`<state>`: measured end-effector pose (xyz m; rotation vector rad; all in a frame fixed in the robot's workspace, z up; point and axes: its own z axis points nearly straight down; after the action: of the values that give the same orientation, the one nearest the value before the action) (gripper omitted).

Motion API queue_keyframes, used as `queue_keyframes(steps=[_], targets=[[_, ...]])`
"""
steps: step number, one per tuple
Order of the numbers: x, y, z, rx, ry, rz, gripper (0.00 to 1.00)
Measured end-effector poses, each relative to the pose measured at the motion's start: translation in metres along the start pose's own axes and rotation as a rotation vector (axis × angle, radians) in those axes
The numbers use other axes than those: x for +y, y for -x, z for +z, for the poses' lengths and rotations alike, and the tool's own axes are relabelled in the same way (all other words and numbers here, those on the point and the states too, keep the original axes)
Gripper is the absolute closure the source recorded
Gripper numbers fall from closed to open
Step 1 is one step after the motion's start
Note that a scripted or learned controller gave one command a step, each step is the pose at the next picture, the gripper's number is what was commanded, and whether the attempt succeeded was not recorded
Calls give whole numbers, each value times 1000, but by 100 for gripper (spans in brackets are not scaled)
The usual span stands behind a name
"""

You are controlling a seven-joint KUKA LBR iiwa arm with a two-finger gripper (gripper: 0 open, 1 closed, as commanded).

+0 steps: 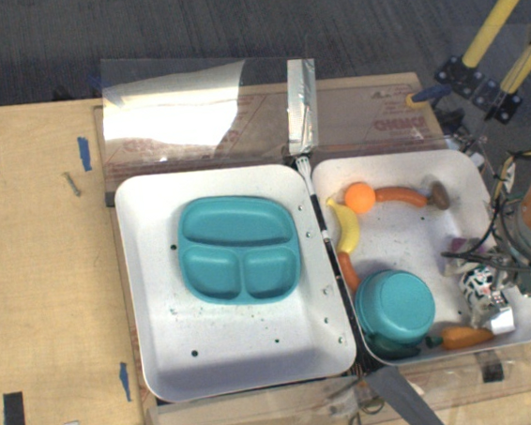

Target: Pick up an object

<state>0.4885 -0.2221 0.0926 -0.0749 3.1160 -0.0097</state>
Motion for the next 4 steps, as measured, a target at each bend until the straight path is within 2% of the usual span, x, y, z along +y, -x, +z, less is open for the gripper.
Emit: queue_keyframes(steps=[1, 2, 3, 4], targets=[[9, 33, 6, 11, 25, -587, 0], [84, 100, 6, 6, 14, -585, 0], [96, 120, 6, 8, 9, -337, 0], [122, 174, 8, 17, 12, -381, 0]])
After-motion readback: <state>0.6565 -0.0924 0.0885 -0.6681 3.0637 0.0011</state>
